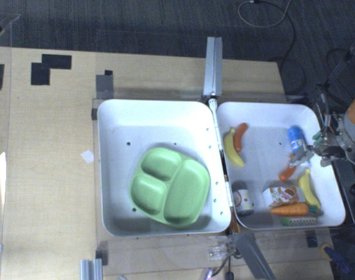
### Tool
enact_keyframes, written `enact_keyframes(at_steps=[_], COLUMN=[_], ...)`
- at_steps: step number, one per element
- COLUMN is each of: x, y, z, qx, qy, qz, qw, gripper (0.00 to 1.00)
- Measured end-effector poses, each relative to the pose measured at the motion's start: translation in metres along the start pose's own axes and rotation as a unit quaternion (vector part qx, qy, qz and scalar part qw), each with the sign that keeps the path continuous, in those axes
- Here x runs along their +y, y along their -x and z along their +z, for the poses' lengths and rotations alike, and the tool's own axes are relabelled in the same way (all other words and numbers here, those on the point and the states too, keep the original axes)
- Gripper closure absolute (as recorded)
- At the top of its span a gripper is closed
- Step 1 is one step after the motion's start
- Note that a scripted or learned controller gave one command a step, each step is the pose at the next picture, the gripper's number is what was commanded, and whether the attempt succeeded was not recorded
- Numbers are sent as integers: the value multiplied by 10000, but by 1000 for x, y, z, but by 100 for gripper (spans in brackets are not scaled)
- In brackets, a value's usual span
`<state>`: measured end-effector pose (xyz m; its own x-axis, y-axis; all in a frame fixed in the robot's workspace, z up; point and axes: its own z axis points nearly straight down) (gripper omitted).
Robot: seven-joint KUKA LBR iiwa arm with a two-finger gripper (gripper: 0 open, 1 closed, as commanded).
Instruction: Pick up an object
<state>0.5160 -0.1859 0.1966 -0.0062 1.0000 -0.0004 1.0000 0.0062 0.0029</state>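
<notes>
The right bin [265, 156] holds several small items. A yellow banana [232, 150] lies by its left wall with a red sausage [240, 134] beside it. A blue bottle [295, 139] and a small orange piece [288, 172] sit near the right side. A second banana [308, 189], a carrot [289, 210], a printed packet [278, 195] and a small can [243, 199] lie along the front. My gripper [315, 149] hangs over the bin's right side, just right of the blue bottle and above the second banana. Nothing shows held in it.
The left bin [113, 156] holds a green divided plate [170, 185]. A metal post [212, 69] stands behind the wall between the bins. The arm [350, 127] comes in at the right edge. Wooden bench top spreads to the left.
</notes>
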Motion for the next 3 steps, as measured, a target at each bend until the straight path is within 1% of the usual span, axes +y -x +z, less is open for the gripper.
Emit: enact_keyframes(at_steps=[1,2,3], x=[-13,-10,-24], y=[5,5,20], z=[99,88,106], qx=[-5,-9,-19], qy=[15,36,64], qz=[-361,-364,-473], qw=[9993,9993,9989], gripper=[0,100,100])
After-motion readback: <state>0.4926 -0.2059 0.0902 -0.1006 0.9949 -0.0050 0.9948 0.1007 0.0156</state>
